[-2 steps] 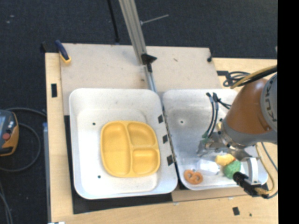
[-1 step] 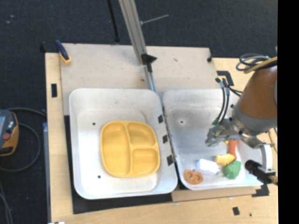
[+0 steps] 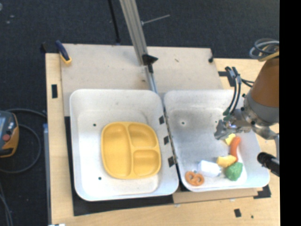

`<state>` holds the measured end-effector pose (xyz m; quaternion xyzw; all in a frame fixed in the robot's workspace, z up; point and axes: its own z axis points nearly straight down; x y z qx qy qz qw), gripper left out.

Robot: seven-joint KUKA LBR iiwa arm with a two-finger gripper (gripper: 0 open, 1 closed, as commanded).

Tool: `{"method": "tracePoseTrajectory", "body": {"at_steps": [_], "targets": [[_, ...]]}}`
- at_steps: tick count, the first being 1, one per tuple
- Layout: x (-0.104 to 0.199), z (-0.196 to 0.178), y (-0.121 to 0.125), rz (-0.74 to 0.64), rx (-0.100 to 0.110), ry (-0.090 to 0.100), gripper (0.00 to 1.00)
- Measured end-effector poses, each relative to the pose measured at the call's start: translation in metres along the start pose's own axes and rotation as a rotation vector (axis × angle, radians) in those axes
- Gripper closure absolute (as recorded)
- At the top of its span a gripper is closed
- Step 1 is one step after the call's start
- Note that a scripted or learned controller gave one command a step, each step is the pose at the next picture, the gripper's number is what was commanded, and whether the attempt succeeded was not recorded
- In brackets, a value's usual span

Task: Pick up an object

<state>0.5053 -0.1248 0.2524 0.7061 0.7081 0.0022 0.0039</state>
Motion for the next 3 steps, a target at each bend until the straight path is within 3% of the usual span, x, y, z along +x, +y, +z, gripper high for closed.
{"method": "tracePoseTrajectory", "body": {"at_steps": [2,3], "targets": [[0.099,0.02,0.013,-0.004,0.009,0.004,1.0],[0.151,0.02,0.006,-0.006,0.009,0.005,1.0]]}}
